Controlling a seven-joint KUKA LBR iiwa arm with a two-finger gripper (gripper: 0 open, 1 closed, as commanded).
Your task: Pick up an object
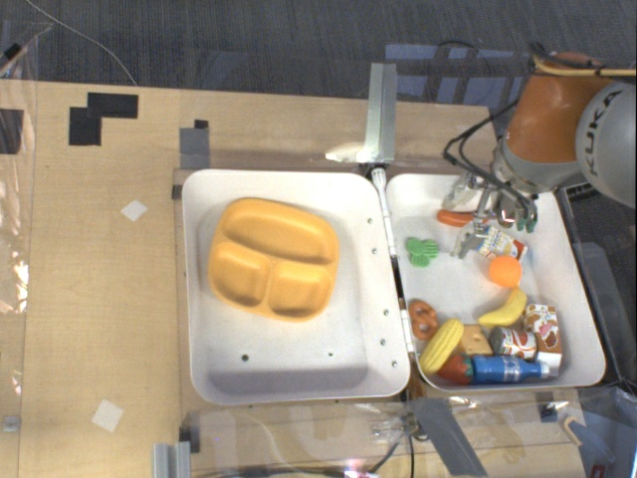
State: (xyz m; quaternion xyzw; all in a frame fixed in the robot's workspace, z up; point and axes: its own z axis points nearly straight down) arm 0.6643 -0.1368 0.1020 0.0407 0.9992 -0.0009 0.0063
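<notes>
Camera view, read from the left: you have the left bin point(289, 376) holding one yellow tray point(273, 257), a three-compartment dish lying flat near the bin's middle, well apart from anything the arm can reach right now. Cross the divider into the right bin point(587, 352) and you meet the green toy point(422, 252) first, then, along the bin's near edge, a pretzel point(422, 317), a corn cob point(441, 343), a blue bottle point(508, 370), a banana point(504, 310) and a small can point(519, 343), all packed close together. Further right and toward the far side, the gripper point(482, 235) hangs over the bin's upper half; you cannot tell from here how its jaws stand, and nothing is visibly held. A red piece point(454, 218) lies just to its left, long axis running left to right, and the orange ball point(505, 272) sits just on its near side, slightly right. Your likeliest targets, I judge, are those two, since they are nearest the gripper; the ball is round, so approach angle matters little, while the red piece wants the jaws across its short width.
</notes>
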